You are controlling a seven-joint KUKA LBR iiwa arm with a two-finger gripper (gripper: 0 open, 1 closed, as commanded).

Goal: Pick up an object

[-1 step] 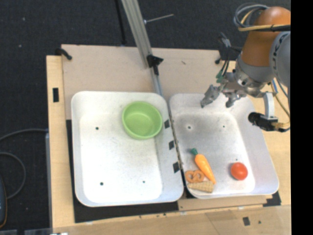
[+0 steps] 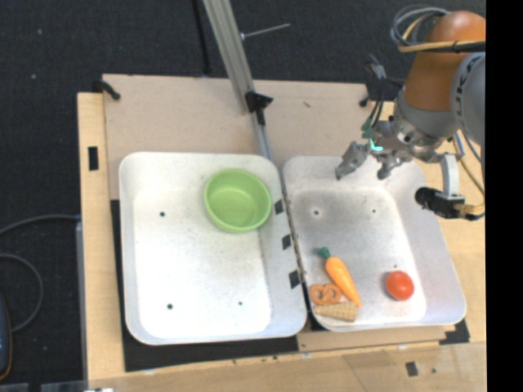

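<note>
Floor: dark carpet surrounds the bench on the top and left, with a cable looping at the lower left.
Worktop point(image 2: 94, 243): pale wood, with a brown cardboard sheet point(image 2: 180, 113) laid over its far half, under the back edges of both bins.
Left bin point(image 2: 188, 300): shallow, white, speckled with grey scuffs; it touches the right bin along the middle seam.
Right bin point(image 2: 368, 219): same kind, white and scuffed, worn darker near its far end.
Arm point(image 2: 437, 72): grey with an orange band, reaching in from the right above the far right corner of the right bin.
Metal rail point(image 2: 229, 47): slanted aluminium bar running from the top edge down to the gap between the bins.
Green bowl point(image 2: 237, 200): upright, in the far right part of the left bin, near the seam.
Gripper point(image 2: 368, 167): over the far edge of the right bin, its two fingers spread apart with nothing between them, well apart from the toys.
Carrot point(image 2: 340, 274): orange with a green top, lying slantwise in the near left part of the right bin.
Pretzel point(image 2: 324, 294): brown, just beside the carrot's lower end, resting on a tan waffle-like piece point(image 2: 343, 310).
Tomato point(image 2: 399, 285): small, red, round, in the near right part of the right bin, apart from the carrot.
</note>
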